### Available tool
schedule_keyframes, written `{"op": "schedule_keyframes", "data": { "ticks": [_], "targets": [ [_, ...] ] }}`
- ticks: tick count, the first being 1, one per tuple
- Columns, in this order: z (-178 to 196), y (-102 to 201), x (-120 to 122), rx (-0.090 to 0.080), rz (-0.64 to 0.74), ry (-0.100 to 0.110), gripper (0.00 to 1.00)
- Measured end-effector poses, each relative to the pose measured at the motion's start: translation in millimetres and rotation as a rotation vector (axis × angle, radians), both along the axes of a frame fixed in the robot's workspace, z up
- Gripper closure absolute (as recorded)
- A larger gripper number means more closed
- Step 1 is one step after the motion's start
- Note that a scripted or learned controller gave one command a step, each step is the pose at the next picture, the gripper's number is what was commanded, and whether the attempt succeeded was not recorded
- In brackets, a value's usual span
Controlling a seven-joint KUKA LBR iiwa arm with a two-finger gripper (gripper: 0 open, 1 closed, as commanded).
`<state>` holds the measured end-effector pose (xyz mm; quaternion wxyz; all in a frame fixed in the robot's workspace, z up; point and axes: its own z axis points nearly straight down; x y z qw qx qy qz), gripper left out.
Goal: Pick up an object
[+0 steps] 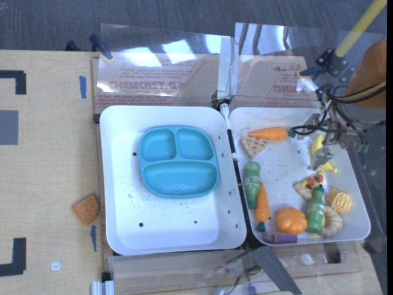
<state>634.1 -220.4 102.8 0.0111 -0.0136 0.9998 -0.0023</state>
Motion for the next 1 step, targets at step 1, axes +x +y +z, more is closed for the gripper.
{"op": "schedule_keyframes", "data": {
  "ticks": [1],
  "targets": [
    [-14.6, -1.6, -10.4, 0.003, -0.007, 0.014, 0.00]
  ]
}}
